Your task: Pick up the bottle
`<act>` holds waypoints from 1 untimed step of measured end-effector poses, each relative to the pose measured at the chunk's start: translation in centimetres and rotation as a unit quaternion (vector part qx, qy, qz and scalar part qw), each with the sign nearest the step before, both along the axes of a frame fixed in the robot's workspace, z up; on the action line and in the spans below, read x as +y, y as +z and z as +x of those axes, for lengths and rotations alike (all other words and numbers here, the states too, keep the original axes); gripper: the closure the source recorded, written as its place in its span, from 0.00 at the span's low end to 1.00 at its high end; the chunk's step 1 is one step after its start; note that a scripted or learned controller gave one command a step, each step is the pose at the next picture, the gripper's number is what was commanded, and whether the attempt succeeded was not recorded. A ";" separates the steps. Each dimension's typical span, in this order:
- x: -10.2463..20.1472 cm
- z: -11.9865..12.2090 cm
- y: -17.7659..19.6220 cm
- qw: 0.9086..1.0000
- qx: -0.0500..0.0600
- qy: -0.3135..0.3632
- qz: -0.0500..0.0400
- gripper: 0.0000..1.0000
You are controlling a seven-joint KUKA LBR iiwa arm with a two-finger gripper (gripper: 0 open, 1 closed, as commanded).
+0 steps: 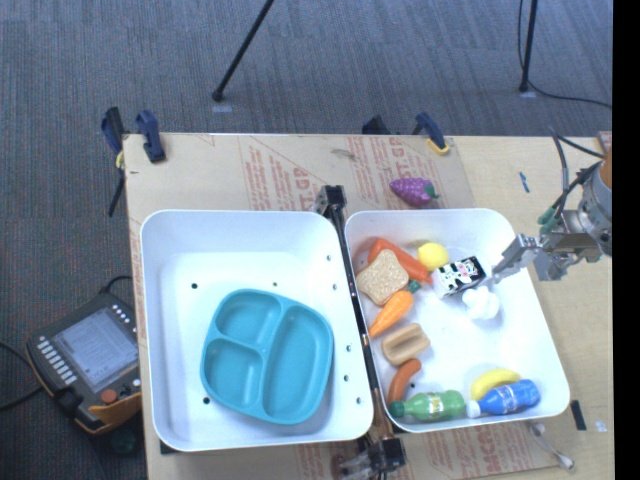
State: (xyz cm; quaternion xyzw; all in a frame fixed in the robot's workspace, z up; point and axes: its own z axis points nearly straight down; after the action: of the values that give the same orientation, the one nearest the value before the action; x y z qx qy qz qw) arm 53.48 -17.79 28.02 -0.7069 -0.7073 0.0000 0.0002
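Since the bottle has yet to be reached, the step in hand is the approach, and it needs a long, clean travel. Two shallow white bins sit side by side: the left white bin (pixel 170 268) carries a teal three-compartment plastic plate (pixel 268 355), the right white bin (pixel 520 318) a clutter of toy food. The grey arm's two-finger gripper (pixel 520 258) hangs over the right bin's far right rim, near a small black-and-white milk carton (pixel 460 274); whether its claw is apart or together I cannot tell. Two bottles lie on their sides along the near wall: a green plastic bottle (pixel 432 405) beside a red sausage (pixel 404 378), and a blue plastic bottle (pixel 506 399) touching a yellow banana (pixel 493 381). My judgement: descend across the chosen bottle's body, clear of the wall.
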 end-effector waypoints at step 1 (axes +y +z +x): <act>0.0 0.1 1.0 1.000 0.000 0.001 0.001 1.00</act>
State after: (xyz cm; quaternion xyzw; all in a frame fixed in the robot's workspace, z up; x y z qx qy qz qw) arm 53.53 -17.76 28.98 -0.7063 -0.7079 -0.0001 0.0008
